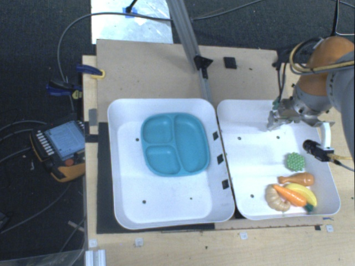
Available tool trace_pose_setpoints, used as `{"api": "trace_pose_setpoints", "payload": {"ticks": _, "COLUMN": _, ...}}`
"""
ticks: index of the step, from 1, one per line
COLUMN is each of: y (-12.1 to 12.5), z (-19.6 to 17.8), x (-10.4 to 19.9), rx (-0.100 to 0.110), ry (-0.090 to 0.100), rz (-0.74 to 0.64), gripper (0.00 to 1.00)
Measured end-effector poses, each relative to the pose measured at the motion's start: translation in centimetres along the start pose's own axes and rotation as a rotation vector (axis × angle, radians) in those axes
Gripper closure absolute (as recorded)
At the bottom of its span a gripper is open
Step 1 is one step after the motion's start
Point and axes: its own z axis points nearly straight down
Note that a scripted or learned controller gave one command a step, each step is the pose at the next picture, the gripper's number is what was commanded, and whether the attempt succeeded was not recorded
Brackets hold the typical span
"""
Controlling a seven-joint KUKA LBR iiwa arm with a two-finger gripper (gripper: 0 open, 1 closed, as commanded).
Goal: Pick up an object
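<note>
Bench held two bins: left bin (125, 204) with blue tray (175, 143); right bin (249, 165) with broccoli (295, 161), drumstick (298, 179), carrot (293, 195), banana (304, 193), clustered near corner. Gripper (275, 119) hovered apart; finger state indiscernible.

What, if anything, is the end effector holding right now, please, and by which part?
Nothing, as far as the view shows: the end effector sits over bare floor at the far edge of the right bin, apart from the toy food in its near corner.
</note>
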Motion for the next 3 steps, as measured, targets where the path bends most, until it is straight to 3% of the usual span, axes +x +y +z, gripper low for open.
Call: {"api": "trace_pose_setpoints", "payload": {"ticks": 3, "y": 1.1, "z": -15.2, "x": 0.7, "rx": 0.001, "ry": 0.001, "rz": -0.003, "gripper": 1.00}}
